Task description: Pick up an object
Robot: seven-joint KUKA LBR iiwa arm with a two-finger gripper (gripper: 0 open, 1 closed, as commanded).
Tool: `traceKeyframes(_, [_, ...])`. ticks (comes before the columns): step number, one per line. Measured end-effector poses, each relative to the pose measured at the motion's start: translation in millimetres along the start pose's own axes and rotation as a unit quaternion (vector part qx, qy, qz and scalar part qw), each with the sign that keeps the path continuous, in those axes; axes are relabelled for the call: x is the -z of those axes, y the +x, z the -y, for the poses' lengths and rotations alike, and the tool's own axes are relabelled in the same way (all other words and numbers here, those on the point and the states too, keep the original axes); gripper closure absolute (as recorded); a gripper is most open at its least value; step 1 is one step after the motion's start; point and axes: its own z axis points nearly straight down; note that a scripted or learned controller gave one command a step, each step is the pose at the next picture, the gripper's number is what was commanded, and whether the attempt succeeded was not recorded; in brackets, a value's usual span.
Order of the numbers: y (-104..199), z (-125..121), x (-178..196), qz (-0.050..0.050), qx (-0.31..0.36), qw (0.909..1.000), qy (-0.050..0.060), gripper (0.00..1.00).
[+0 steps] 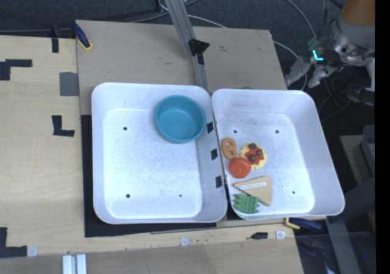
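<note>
Up in the top right corner the gripper (317, 69) hangs outside the bins; whether it's open I cannot tell. Small toy foods (247, 175) cluster along the right bin's (304, 145) left wall, awkward to reach; the blue bowl (179, 119) sits freer.

Left bin (109, 163) and right bin (317, 145): white plastic, smooth, finely speckled, faint sheen. Bowl (179, 119) in left bin: blue plastic, matt. Bench (30, 145): pale wood grain, matt, with black tape marks. Pole (177, 11) at far side: grey brushed metal. Tomato (239, 168): red, slightly glossy plastic. Wedge (259, 189): tan, matt, with a paper-like label.
</note>
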Motion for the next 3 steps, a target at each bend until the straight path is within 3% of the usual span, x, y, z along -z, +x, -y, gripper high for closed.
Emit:
traceKeyframes(1, [0.0,0.0,-0.1,0.0,0.0,1.0,0.0,0.0])
traceKeyframes(3, [5.0,6.0,-109.1,-0.001,0.0,1.0,0.003,0.0])
